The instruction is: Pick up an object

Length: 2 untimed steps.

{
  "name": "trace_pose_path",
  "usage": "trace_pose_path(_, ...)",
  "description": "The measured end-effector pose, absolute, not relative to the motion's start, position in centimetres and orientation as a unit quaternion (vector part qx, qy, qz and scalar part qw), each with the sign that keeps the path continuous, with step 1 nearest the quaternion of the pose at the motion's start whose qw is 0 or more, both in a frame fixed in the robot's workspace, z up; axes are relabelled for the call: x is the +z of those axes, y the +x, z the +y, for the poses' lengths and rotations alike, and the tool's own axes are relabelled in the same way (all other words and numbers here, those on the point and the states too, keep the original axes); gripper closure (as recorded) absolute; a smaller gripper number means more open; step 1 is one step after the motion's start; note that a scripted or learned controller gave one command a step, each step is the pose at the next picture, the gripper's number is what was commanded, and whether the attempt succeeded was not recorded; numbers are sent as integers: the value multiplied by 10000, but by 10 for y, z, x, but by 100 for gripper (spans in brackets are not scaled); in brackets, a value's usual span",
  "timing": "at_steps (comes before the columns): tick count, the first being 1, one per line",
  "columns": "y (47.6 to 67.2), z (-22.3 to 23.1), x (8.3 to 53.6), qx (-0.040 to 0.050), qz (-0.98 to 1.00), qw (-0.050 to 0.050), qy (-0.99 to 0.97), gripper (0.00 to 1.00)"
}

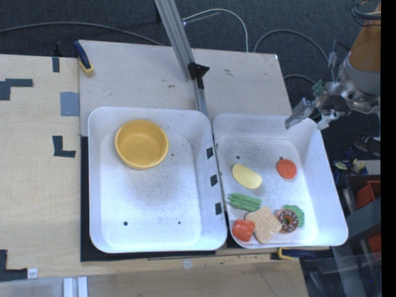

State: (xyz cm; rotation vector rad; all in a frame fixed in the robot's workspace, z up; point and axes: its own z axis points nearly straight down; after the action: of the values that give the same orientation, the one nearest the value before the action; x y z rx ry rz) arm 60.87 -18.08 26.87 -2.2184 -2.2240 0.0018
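Camera view: gripper (304, 114) up at 2 o'clock, above right bin (322, 166) rim, holding nothing; cannot tell if spread or pressed together. Tomato (286, 168) near 4 o'clock, apart from the rest. Best to come straight down over tomato, then squeeze gently.

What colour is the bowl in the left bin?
Yellow. The bowl shows clearly in the camera view.
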Motion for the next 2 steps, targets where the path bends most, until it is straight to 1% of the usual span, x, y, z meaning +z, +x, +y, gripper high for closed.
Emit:
trace_pose_path(1,609,-181,269,7,-7081,1,-7061,0)
trace_pose_path(2,618,-182,213,23,-7077,23,-7065,0)
